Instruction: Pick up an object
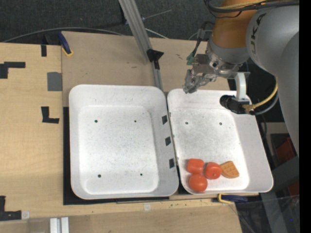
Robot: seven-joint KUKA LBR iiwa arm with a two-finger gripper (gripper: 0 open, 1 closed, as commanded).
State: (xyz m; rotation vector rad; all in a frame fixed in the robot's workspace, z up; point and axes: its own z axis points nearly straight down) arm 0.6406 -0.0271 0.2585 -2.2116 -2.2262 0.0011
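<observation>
Two shallow white bins sit side by side on a wooden bench [107, 62], the left bin [77, 130] and the right bin [252, 144], their inner rims touching along the middle. The grey arm [279, 38] with its orange band [238, 13] reaches in from the right and ends in the gripper [190, 87], which hangs over the far rim of the right bin near its far left corner, well apart from anything that could be picked. Its fingers point down and look drawn close together with nothing between them, but they are small and dark here, so whether they are parted or closed I cannot tell. The objects lie clustered at the near end of the right bin: three red round pieces, one [195, 166] at the left, one [212, 171] just beside it to the right, and one [198, 182] nearest the near rim, all touching or nearly so. An orange-brown piece [230, 169] lies just right of them, touching the middle red one. A grey metal rail [138, 28] slants down from the top of the view toward the gap between the bins. Black tape marks [47, 114] dot the bench at the left.
</observation>
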